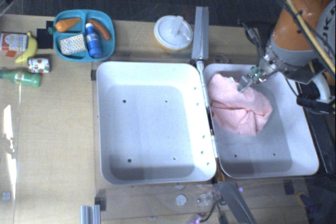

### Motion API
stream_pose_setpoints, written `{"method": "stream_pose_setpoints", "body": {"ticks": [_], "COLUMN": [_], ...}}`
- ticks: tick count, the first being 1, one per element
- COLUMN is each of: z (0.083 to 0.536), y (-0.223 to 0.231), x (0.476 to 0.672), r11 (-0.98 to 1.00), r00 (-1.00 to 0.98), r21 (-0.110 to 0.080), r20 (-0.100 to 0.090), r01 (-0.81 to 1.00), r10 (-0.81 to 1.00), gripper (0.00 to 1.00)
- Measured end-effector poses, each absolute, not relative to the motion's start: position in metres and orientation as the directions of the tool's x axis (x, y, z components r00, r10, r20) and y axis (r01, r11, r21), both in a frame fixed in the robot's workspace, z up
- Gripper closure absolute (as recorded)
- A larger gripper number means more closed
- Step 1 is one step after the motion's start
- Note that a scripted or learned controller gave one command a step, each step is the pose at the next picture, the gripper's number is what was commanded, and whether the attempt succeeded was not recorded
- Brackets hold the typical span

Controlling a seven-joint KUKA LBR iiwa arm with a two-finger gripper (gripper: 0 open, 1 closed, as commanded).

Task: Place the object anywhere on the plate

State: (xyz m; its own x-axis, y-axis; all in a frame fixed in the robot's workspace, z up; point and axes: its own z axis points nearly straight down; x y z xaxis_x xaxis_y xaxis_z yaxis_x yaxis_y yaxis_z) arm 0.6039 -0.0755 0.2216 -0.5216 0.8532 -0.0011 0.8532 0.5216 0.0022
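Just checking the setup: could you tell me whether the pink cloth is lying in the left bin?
No, the pink cloth lies in the right bin, beneath the gripper.

2 white bins (pixel 149 71) sit side by side. there is 1 pink cloth (pixel 239 105), 1 blue divided plate (pixel 84 34), 1 white lidded container (pixel 173 33), 1 banana (pixel 29 47), 1 small can (pixel 38 65), 1 green bottle (pixel 21 78) and 1 carton (pixel 13 42).
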Motion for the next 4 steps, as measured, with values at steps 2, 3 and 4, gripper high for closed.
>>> {"method": "stream_pose_setpoints", "body": {"ticks": [2,3,4], "z": [0.227,0.219,0.225], "y": [0.028,0.083,0.128], "x": [0.599,0.585,0.572], "r11": [0.976,1.000,1.000], "r00": [-0.976,-1.000,-1.000], "r21": [0.003,0.002,0.003], "r20": [-0.006,-0.006,-0.005], "r01": [0.216,-0.002,-0.004], "r10": [0.216,-0.002,-0.004], "gripper": [1.00,1.00,1.00]}}
